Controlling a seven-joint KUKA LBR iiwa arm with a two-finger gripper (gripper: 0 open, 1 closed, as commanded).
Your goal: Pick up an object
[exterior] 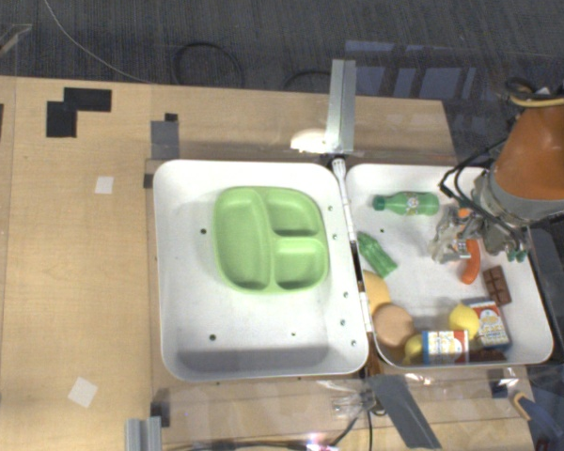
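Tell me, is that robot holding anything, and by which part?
Cannot be told: the end effector sits over the orange carrot-like piece in the right bin.

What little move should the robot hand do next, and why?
Probably lower the gripper straight down a little. It hangs in the right white bin over the small orange carrot-shaped toy, with no object seen between its fingers, so the carrot looks like the nearest thing to try.

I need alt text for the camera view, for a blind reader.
The arm's tool hangs over the right bin, above an orange carrot, among a green bottle and other small items. The left bin holds a green divided tray.
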